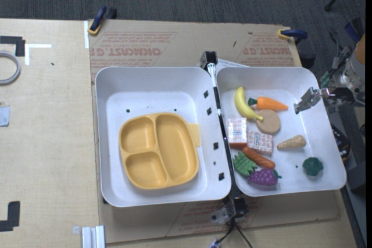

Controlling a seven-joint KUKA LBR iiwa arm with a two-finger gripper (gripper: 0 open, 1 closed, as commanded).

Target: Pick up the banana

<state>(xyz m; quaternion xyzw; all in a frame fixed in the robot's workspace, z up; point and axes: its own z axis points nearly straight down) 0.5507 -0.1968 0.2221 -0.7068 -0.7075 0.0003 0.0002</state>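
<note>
My pincer (306, 100) hangs over the right edge of the right-hand shallow white plastic bin (325, 142), its metal tips pointing in toward the toys; whether those tips are spread or pressed together I cannot tell at this size, and nothing is between them. It is well apart from what I want.

The curved yellow toy banana (243, 104) lies in the upper left part of that bin, near the wall shared with the left bin. That is where I judge the trouble starts. The orange toy carrot (271, 104) runs just beside the banana's lower end, and the tan round cookie-like disc (268, 122) appears to touch or overlap that same end. If I come down low on the banana, I could pinch the carrot or the disc along with it, or push them and roll the banana away.

The banana's curve is another risk: a grip across the narrow tip may slip off. The dividing wall close on its left leaves little room for a tip on that side, so I might strike the rim.

The yellow three-compartment plastic plate (158, 150) in the left bin, on the table (46, 142), is far from all this.
</note>
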